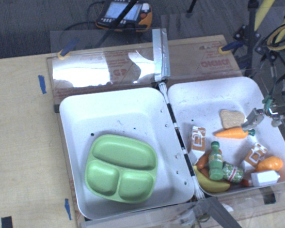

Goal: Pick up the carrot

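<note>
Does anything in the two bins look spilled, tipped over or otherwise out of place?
Nothing looks spilled or broken. The green glass bottle lies on its side across the yellow banana in the right white bin, among loosely scattered toy food.

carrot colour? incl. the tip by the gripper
Orange carrot, green leafy tip at its right end; clearest in the camera view.

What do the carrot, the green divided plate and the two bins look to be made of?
Carrot: likely moulded plastic toy food; uniform orange, smooth, green tip.
Green divided plate: probably matte plastic; even colour, rounded moulded compartments, soft sheen.
Left bin and right bin: seemingly white plastic, perhaps coated metal; smooth walls, rounded corners, faint glare.
</note>
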Tool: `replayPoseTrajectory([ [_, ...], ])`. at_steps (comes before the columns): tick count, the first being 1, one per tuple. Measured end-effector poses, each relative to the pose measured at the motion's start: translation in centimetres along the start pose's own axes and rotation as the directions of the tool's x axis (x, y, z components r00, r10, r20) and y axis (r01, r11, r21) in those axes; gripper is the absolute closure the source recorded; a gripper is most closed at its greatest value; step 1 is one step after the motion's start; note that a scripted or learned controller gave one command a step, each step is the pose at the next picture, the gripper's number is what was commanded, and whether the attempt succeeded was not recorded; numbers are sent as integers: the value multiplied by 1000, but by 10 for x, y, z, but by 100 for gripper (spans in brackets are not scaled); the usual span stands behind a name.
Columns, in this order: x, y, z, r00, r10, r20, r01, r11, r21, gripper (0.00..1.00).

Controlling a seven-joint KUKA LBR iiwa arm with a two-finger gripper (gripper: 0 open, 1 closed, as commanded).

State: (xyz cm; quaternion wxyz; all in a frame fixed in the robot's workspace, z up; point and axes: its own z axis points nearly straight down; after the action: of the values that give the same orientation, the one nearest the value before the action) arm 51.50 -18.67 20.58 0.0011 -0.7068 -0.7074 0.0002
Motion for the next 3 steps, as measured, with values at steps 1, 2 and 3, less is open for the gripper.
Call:
replayPoseTrajectory([
  [1,1,22,105,999,42,5,-42,999,-17,0],
  [2,6,75,109,987,-158,17,158,987,-25,0],
  [3,4,103,120,944,-331,6,331,944,-6,0],
])
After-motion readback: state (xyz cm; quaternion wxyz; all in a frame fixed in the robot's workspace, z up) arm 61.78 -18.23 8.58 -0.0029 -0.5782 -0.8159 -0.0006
